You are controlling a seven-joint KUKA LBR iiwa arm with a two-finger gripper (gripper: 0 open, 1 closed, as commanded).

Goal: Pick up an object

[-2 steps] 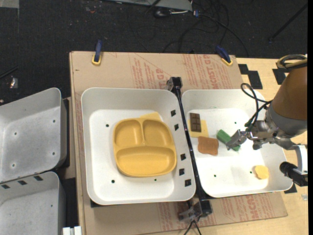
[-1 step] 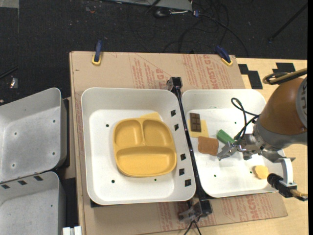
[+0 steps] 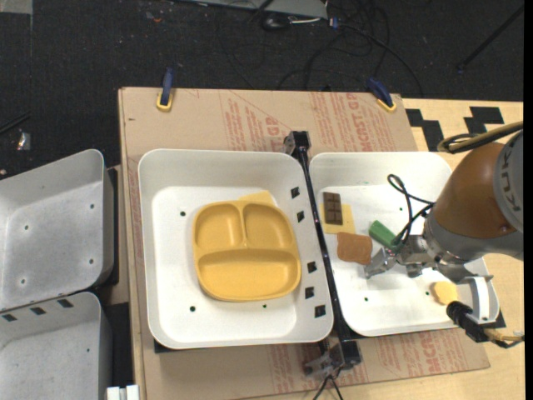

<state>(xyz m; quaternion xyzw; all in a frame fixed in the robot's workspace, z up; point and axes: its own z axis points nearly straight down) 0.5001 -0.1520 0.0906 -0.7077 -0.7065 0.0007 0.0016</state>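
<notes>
The right bin [image 3: 391,319] holds several small objects. A brown square slab [image 3: 355,247] lies near its left wall. Just behind that rests a dark brown bar on a pale yellow card [image 3: 336,212]. A green block [image 3: 382,232] sits right of the slab, and a small yellow piece [image 3: 444,292] lies near the front right. My gripper [image 3: 381,266] reaches in from the right, low over the bin floor. It sits just right of the slab's front corner and just in front of the green block. Nothing shows as held in it.
In the left bin [image 3: 166,223] lies a yellow divided plate [image 3: 246,252]. A black divider strip [image 3: 315,232] runs between the bins. The arm's orange band [image 3: 475,202] hangs over the right bin's right side. Grey metal trays [image 3: 50,223] sit off the bench at left.
</notes>
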